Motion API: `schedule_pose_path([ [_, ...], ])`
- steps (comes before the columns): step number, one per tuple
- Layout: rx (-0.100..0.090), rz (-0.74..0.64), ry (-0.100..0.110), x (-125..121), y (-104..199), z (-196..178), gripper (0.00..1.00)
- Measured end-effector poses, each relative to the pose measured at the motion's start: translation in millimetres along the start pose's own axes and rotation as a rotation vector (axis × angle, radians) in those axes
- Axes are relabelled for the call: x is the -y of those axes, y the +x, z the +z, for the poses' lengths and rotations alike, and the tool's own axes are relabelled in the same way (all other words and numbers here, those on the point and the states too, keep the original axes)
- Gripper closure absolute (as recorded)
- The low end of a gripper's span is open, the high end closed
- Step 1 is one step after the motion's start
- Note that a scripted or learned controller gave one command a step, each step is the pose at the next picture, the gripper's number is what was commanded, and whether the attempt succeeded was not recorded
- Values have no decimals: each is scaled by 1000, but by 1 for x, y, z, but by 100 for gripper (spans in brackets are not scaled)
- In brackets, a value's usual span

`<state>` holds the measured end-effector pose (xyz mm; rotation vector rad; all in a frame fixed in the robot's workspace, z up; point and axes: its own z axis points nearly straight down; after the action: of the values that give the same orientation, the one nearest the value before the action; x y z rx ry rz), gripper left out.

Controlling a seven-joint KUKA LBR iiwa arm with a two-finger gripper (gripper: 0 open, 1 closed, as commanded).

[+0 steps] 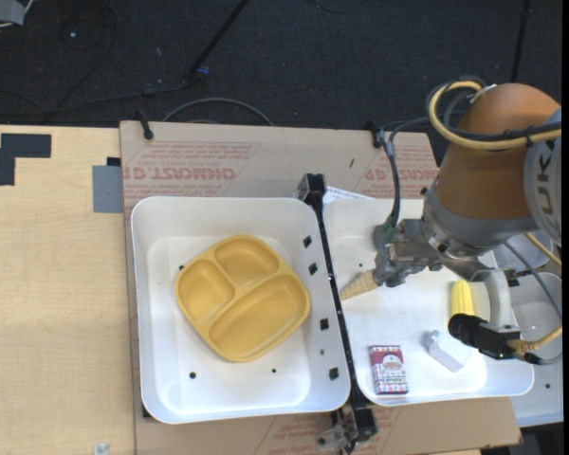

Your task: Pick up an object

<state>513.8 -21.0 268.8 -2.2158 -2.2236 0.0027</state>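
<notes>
From my remote station I logged the hand (pixel 391 265) low in the right bin (pixel 512 383), beside a tan cone-shaped object (pixel 357 287); its grip state I could not tell. A yellow piece (pixel 463 299), a red-and-white box (pixel 388 368) and a white block (pixel 445 351) lay nearby. A yellow divided plate (pixel 243 297) sat in the left bin (pixel 161 254).

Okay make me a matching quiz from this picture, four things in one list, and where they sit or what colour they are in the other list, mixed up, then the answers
Things:
1. tray
2. small box
3. corn
4. white block

Descriptions:
A. red and white, near the right bin's front edge
B. yellow, with three compartments, in the left bin
C. pale, in the right bin, right of the box
D. yellow, in the right bin, under the arm

Pairs: 1-B, 2-A, 3-D, 4-C
</notes>
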Motion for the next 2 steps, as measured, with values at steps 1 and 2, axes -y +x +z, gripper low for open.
schedule_pose_path([
  [1, 1, 0, 0, -21, 38, 16, 100],
  [2, 0, -1, 0, -42, 94, 19, 100],
])
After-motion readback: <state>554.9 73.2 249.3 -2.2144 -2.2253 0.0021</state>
